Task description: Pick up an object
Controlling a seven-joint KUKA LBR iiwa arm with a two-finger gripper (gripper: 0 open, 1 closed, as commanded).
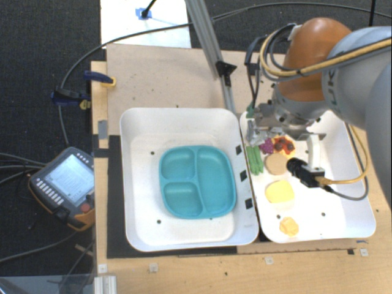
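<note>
Two white bins sit side by side on the worktop (165, 78), and I'm parked over the right bin (358, 222). My gripper (269, 130) is down near that bin's far left corner, right above a little cluster of toy food, but my own wrist blocks the view, so I honestly can't tell how it's set or whether anything is in it.

Stuff in the right bin: a purple grape bunch (267, 146) and a red-orange piece (283, 144) just beside each other under my wrist, a green bean-like piece (254, 159) lying along the left wall, and a tan round cookie-looking thing (277, 165) next to it. Nearer the front there's a yellow round piece (280, 192), and a small orange-yellow piece (289, 226) close to the front edge. A black cable end (302, 171) hangs over the middle.

Left bin (138, 225) has a teal divided plate (198, 181) lying flat in its middle. A handheld controller (64, 185) sits off the worktop's left edge.
</note>
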